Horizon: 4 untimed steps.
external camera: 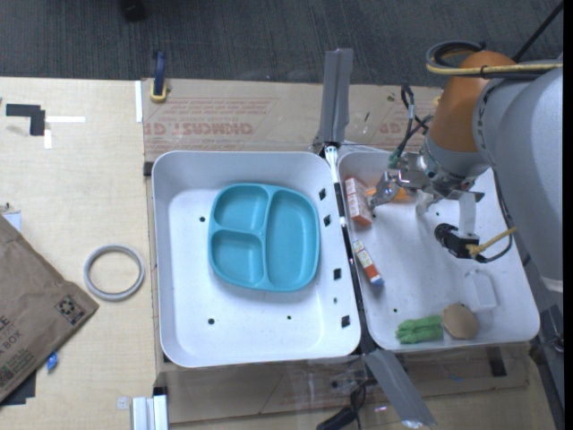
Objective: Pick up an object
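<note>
**Arm poised over the right bin, nothing lifted yet**

Going left to right, we first meet a grey tape ring (114, 270) lying on the bench at about nine o'clock, with a brown cardboard box (31, 307) at its eight o'clock; both sit outside the bins and, we judge, play no part in the pick.

Next comes the left bin (170, 321), where a teal divided plate (265, 236) lies flat near the centre, well apart from the arm.

The right bin (510, 325) holds the likely candidates. An orange-and-white box (357, 202) rests along the bin's left wall at roughly ten o'clock, and a small tube with a blue end (368, 266) lies just below it, at about eight o'clock. At six o'clock a green object (420, 330) sits just beside a tan rounded object (460, 322), near the front wall.

The gripper (405, 186) hangs over the bin's upper part, at about eleven o'clock, just to the right of the orange-and-white box. We see nothing between its fingers, and we cannot tell whether they are spread or closed. We judge that box the nearest target, so the pick looks not yet made.
</note>
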Each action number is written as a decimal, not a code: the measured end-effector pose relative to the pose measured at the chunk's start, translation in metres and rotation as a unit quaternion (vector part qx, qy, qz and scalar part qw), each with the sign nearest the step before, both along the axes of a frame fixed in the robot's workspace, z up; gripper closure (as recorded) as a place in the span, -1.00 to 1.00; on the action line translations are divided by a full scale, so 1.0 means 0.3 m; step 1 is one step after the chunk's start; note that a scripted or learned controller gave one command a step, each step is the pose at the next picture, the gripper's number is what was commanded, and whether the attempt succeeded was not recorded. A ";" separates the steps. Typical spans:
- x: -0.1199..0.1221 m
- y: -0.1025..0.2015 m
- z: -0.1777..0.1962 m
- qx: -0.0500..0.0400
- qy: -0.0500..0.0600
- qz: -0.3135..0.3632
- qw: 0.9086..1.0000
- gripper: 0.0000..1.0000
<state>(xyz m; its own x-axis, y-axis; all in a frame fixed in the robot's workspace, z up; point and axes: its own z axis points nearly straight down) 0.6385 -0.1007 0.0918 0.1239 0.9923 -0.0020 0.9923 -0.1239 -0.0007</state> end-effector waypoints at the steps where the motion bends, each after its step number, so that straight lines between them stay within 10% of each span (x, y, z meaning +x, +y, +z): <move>1: 0.069 -0.094 0.594 0.000 0.000 -0.006 1.000 -1.00; 2: -0.014 -0.079 0.211 0.000 0.001 0.050 0.999 -1.00; 3: 0.065 -0.029 -0.001 0.000 0.002 0.113 0.994 -1.00; 4: 0.064 0.004 -0.001 0.000 0.002 0.121 0.993 -1.00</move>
